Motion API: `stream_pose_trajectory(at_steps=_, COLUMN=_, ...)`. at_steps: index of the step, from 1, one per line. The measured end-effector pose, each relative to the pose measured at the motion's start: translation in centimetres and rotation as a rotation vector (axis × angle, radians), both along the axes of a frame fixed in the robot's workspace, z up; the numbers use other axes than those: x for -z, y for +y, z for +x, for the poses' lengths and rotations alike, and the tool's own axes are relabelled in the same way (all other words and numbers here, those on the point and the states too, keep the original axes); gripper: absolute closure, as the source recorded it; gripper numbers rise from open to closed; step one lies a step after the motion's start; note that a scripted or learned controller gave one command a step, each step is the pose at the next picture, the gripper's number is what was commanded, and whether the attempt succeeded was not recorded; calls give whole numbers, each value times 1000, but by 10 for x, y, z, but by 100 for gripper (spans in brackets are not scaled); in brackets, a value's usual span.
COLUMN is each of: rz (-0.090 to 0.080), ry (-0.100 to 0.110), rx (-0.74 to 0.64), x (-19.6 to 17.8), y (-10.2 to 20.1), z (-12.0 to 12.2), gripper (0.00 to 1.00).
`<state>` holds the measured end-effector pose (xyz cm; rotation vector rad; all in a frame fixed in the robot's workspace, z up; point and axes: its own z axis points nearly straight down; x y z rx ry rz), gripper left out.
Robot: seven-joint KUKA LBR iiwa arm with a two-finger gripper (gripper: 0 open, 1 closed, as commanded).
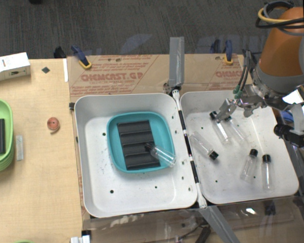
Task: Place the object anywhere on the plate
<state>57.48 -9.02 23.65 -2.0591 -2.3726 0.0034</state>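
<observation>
Near rim: I see bare white floor along the left bin (pixel 95 197) front.
Teal plate (pixel 116 145): in the left bin, carrying a dark ridged block (pixel 133 142) and one clear vial (pixel 160 153) lying at its right edge.
Right bin (pixel 237 187): four loose vials (pixel 248 166), scattered apart.
End effector (pixel 232 106): over the right bin's far side; I cannot tell its opening.

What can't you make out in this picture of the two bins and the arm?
- Pincer, camera view: too small and blurred against the right bin to tell whether it is open or shut.
- Arm, camera view: cut off by the right edge.
- Vials in the right bin: clear glass, outlines faint against the white.
- Green tray: cut off by the left edge.
</observation>
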Motion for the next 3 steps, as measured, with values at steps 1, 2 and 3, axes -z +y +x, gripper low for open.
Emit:
stream_pose_trajectory(at_steps=1, rz=0, ry=2, rx=-57, x=23, y=-4, z=16, gripper=0)
stream_pose_trajectory(at_steps=2, rz=0, ry=-1, rx=-29, x=28, y=-39, z=36, gripper=0)
stream_pose_trajectory(at_steps=3, rz=0, ry=-1, rx=13, x=45, y=-94, z=64, gripper=0)
